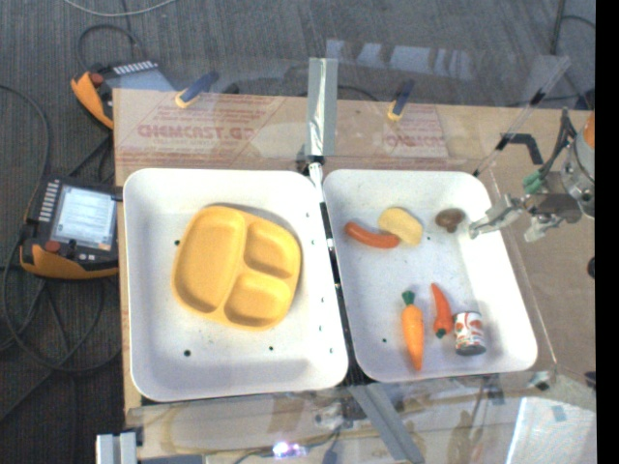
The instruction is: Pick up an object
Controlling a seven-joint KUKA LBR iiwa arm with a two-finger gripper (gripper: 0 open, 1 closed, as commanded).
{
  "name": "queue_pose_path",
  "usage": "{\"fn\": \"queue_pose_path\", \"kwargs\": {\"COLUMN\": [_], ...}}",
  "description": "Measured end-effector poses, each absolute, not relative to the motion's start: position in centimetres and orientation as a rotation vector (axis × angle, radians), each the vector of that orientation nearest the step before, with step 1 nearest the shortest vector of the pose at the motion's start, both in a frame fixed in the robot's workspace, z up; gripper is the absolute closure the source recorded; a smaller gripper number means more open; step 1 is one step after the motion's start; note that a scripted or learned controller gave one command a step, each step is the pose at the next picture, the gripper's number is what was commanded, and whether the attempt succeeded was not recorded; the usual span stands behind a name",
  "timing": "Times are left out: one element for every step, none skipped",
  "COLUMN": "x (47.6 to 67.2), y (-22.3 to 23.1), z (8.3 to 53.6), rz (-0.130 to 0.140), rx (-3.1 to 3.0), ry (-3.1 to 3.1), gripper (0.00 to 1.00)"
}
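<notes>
Dark grey carpet strewn with black cables surrounds the table (145, 158), whose brown top carries two shallow white bins side by side.

At the right edge of the view, the end effector (488, 222) hangs over the right rim of the right white bin (503, 341). One thin grey finger slants toward the bin's upper right corner, its tip just beside a small brown rounded object (449, 219); nothing sits between the fingers, and how far apart they stand cannot be told from this angle.

Inside that bin, the brown object lies near the top right. Just left of it rests a pale yellow rounded lump (400, 224), touching a red-orange sausage-shaped piece (371, 236). Lower down, an orange toy carrot with a green top (412, 331) lies beside a slim red-orange chilli-shaped piece (441, 308), and a small can with a red and white label (469, 333) lies on its side just right of that; its label is too small to read.

The left white bin (155, 356) holds a yellow plastic tray with three compartments (237, 265).

Behind the bins, faded red lettering on the board (193, 131) reads roughly "CHEMCAST". A handheld pendant with a lit screen (73, 226) lies on the carpet to the left.
</notes>
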State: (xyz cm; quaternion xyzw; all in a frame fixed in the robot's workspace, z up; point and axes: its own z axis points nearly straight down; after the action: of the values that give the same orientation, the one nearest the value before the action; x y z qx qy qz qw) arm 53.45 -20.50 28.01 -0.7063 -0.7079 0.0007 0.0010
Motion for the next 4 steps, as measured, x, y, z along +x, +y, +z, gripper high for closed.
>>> {"fn": "queue_pose_path", "kwargs": {"x": [50.5,48.7,48.9,48.9], "y": [-19.0,-15.1,-15.0,-13.3], "z": [11.3,9.0,10.0,9.1], "rz": [0.002,-0.005,-0.011,-0.012], "rx": [-2.347,-2.280,-2.277,-2.690], "ry": [-2.081,-2.188,-2.189,-1.651], "gripper": [0.00,0.00,1.00,1.00]}}
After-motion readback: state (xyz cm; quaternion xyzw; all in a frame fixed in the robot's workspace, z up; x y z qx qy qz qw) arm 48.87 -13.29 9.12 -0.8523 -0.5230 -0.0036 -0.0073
